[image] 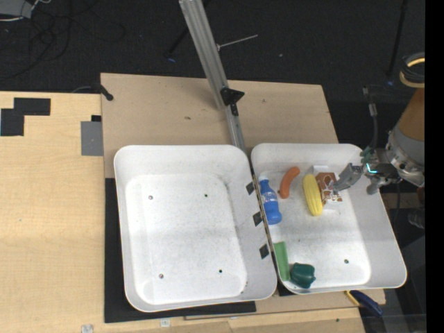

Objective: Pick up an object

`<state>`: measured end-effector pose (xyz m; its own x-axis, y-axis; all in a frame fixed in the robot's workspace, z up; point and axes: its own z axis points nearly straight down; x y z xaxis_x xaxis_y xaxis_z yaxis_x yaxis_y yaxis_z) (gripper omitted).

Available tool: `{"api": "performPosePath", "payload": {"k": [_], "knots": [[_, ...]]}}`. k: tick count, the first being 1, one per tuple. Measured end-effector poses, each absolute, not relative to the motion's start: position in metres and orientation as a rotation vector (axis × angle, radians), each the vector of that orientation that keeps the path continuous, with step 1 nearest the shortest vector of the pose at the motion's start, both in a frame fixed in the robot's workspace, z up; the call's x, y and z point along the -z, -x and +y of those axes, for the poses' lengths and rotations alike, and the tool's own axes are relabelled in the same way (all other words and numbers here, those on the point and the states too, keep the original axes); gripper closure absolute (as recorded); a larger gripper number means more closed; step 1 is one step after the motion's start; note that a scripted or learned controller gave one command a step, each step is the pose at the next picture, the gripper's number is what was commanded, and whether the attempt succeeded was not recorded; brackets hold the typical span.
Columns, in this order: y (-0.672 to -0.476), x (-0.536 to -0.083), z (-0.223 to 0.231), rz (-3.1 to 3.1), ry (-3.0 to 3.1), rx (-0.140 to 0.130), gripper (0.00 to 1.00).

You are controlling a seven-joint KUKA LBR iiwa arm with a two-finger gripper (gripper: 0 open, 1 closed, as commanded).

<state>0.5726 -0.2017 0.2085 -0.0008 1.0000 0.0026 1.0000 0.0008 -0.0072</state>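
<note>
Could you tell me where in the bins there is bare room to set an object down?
The left bin offers bare floor. In the right bin, room lies right of the green block. It is crowded between the blue bottle, orange carrot, yellow corn and gripper.

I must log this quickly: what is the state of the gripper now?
Gripper: over the right bin, beside a small brown item; open or closed cannot be told.

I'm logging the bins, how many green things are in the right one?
2: a green stick along the right bin's left wall, and a dark green lump beside its lower end.
</note>
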Motion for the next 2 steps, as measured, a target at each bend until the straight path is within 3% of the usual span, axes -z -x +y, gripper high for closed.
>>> {"api": "performPosePath", "payload": {"k": [1,2], "knots": [[-0.574,-0.211,-0.202,-2.221,2.218,-0.002,0.00],[-0.580,-0.165,-0.198,-2.222,2.212,-0.005,0.00]]}}
